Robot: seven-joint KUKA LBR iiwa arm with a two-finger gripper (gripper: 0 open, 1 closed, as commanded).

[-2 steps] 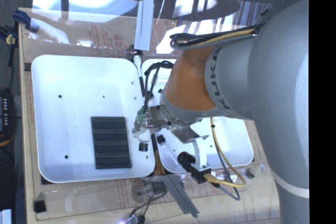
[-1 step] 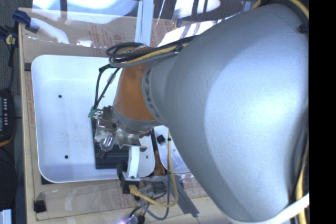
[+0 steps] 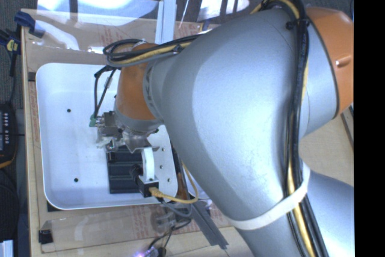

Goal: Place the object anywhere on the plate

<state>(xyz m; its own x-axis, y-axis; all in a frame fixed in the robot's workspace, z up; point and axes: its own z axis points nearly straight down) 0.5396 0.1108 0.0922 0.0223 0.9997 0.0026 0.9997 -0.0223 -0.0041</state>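
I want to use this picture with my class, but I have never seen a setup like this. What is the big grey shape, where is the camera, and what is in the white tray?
The big grey shape is a robot arm with an orange band near its wrist. The camera is fixed above the bench, looking down at a slant, so the arm blocks much of the scene. The arm's far end carries a tool for grasping, dark and blocky, hanging over a shallow white bin. I cannot tell whether it holds anything. Cables run along the arm.

Grey arm [image 3: 252,117] bent low, pincer [image 3: 127,173] pointing downward, wrist orange-banded.
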